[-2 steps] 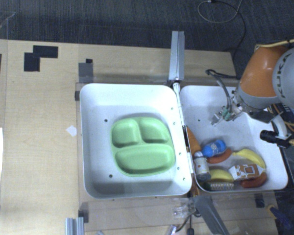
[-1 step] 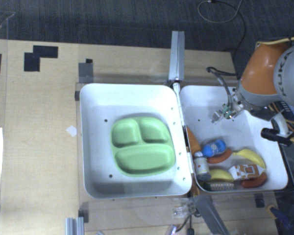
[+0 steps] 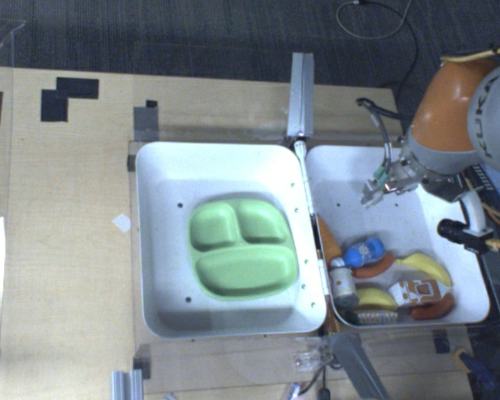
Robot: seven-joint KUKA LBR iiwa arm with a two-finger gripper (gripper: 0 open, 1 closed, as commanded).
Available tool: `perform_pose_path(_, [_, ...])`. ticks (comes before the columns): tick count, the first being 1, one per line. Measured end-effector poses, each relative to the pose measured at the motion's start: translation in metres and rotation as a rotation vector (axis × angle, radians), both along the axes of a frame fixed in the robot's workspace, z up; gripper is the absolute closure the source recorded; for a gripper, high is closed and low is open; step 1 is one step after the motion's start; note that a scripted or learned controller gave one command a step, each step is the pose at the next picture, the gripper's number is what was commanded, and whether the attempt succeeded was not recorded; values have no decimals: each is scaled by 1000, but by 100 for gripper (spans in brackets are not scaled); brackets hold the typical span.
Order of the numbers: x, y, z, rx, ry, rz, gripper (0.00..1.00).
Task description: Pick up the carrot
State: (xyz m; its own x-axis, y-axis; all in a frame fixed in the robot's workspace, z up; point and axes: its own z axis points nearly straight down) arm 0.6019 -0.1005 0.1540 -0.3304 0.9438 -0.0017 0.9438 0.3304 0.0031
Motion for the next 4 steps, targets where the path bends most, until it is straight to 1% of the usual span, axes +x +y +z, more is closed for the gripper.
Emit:
perform_pose_path(1, [2,-2,-55,1,4,-79,100])
perform_pose_path(2, [-7,54,29,1,2,-512,100])
perform_pose_path(3, [-27,158,27,0,5,-956,100])
perform_pose_path(4, [-44,228,-57,10,-7,-911,100])
